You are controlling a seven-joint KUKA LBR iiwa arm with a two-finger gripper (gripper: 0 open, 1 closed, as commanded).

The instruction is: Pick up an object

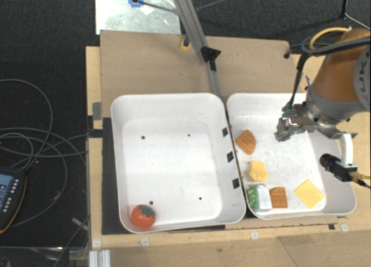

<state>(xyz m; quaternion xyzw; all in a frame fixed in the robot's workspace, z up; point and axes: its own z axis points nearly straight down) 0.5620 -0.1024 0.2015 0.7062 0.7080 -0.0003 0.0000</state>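
Observation:
The right bin (290,104) holds an orange waffle-like piece (246,141), a small yellow lump (258,171), a green and white item (257,197), a brown ridged block (278,197) and a flat yellow cheese slice (309,193). A red tomato (142,216) lies in the near left corner of the left bin (168,106). My gripper (283,132) hangs over the middle of the right bin, to the right of the waffle piece and apart from it. Nothing shows between its fingers.
A grey pole (194,25) slants down from the top to the bins' far edge. Cables (35,138) and a handheld pendant (8,193) lie on the dark floor at left. The brown bench (151,62) extends behind the bins.

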